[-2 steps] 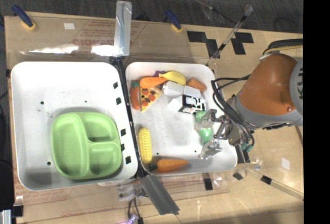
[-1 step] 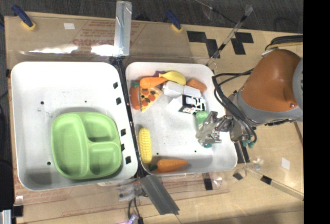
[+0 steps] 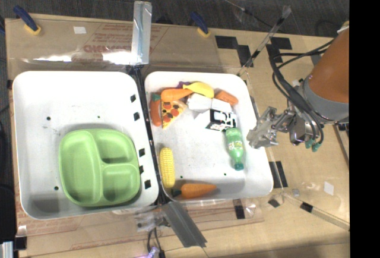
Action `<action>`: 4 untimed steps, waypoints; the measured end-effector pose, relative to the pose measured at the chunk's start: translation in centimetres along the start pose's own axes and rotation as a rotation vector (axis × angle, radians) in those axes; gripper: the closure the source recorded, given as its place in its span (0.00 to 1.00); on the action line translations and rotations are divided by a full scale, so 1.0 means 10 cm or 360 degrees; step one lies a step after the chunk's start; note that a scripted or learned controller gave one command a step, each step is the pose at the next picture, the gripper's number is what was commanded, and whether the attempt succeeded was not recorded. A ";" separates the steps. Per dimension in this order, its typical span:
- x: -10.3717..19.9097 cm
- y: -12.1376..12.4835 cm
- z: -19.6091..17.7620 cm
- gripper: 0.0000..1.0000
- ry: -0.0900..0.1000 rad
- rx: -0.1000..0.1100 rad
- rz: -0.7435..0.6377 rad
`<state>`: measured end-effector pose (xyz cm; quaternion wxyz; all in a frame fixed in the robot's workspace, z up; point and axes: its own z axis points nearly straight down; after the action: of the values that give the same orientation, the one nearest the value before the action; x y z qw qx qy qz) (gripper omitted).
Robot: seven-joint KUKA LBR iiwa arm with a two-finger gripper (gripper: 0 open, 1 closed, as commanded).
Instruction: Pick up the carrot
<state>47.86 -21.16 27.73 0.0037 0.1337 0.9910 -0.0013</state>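
My claw [image 3: 259, 132] hangs over the right rim of the right bin [image 3: 256, 159], holding nothing; I cannot tell how wide it stands. Just inside that rim lies a green bottle [image 3: 235, 147]. The carrot [image 3: 198, 190] lies along the bin's front edge, beside the corn cob [image 3: 167, 167].

The grey arm's pincer [image 3: 259, 134] hangs at right, holding nothing.

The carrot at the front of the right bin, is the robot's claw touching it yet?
Apart. The camera view shows the gripper at the right bin's right rim, with bare bin floor between it and the carrot by the front wall.
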 end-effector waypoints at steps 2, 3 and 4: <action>-0.63 0.20 0.22 1.00 0.0013 -0.0008 -0.0971; -0.97 0.30 -0.33 1.00 0.0002 -0.0005 -0.1301; -0.27 0.08 -0.41 1.00 0.0008 -0.0011 -0.1977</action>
<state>50.65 -21.05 31.85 0.0004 -0.4680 0.8837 0.0002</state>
